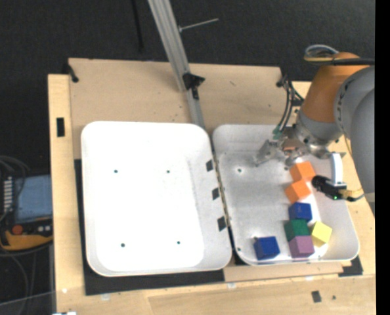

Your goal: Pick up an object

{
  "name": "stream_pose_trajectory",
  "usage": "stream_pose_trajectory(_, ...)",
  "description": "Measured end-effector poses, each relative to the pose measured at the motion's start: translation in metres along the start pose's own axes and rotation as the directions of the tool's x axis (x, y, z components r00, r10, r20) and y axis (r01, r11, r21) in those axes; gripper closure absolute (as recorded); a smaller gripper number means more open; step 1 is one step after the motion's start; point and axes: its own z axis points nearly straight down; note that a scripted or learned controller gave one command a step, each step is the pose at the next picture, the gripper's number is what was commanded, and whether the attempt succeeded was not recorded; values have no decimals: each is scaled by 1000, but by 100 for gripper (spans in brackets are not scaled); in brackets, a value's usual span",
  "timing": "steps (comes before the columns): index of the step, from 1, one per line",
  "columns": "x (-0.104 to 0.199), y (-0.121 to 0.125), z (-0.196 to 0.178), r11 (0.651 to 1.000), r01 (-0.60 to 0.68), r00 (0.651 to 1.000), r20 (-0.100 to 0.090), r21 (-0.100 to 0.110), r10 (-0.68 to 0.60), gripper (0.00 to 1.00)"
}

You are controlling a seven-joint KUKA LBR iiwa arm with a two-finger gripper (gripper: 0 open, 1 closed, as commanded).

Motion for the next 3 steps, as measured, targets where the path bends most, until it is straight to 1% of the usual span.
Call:
stream_pose_trajectory(1, -1, 2, -13, 1000, 0, 1000, 1, -6, 0, 100)
stream_pose_trajectory(2, -10, 6, -64, 1000, 0, 1000, -3, -7, 0, 100)
stream_pose_trajectory(3, -13, 14, -110, 1000, 3, 1000, -2, -8, -3, 100)
